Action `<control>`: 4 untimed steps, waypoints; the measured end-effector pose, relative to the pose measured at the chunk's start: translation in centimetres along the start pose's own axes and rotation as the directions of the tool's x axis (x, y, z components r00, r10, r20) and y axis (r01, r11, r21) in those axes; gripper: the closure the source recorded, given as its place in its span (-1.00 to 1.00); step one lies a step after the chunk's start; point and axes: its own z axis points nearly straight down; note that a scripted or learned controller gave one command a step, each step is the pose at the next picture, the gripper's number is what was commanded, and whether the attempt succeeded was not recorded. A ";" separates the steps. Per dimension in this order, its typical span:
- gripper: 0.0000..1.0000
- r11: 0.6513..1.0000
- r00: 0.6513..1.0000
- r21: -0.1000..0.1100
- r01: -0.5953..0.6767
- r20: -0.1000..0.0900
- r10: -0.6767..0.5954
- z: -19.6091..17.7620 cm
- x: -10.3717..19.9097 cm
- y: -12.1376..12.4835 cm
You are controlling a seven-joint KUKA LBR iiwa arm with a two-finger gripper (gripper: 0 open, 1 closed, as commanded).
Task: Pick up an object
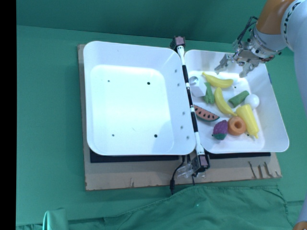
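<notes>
Fingers (221, 64) spread wide apart, holding nothing, poised just above the upper banana (218, 80) in the right bin (276, 109).

The tool (233, 65) hangs with fingers spread above the right bin (276, 104), just beyond a banana (218, 80).

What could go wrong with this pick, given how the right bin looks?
1. Clutter: the upper banana touches the lower banana and a green piece, so a grasp may drag neighbours or slip.
2. The open gripper hovers near the right bin's back wall; a straight descent could land on bare floor or clip the rim.
</notes>
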 end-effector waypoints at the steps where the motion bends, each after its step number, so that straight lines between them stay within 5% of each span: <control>1: -1.00 1.000 1.000 -0.010 0.001 0.003 -0.001 2.9 -0.2 0.3; 2: 1.00 1.000 1.000 -0.019 -0.002 0.009 0.002 1.6 -0.5 0.6; 4: 1.00 1.000 1.000 -0.014 0.002 0.002 -0.002 -9.3 0.7 1.2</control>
